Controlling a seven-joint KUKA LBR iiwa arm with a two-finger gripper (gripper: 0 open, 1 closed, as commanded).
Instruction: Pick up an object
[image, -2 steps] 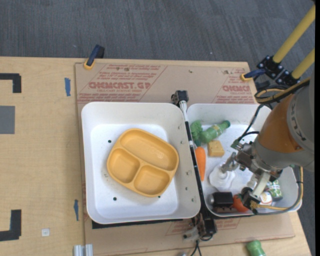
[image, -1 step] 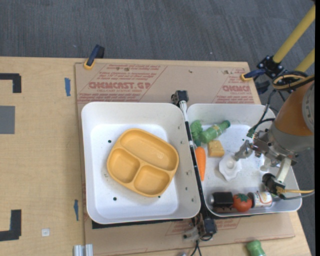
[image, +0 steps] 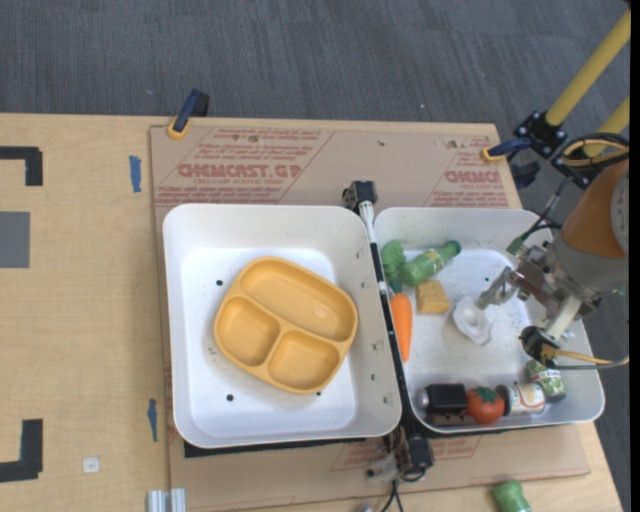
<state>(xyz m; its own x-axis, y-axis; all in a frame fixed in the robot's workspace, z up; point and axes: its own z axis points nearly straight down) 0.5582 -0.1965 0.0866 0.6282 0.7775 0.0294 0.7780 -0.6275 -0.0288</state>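
left white bin (image: 190, 300): one yellow three-compartment plastic tray (image: 285, 325), rounded corners. right white bin (image: 585, 400): green bottle (image: 425, 263), tan wedge (image: 433, 297), tapered orange carrot (image: 401, 325) along the left wall, crumpled white object (image: 470, 322), black block (image: 446, 398), red tomato (image: 487, 404). tool (image: 510, 285) hangs above the white object, holding nothing; finger spread: cannot tell.

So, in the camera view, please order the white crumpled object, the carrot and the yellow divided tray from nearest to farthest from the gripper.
1. White crumpled object, just left of the gripper, in the right bin.
2. Carrot, by that bin's left wall.
3. Yellow divided tray, in the left bin.
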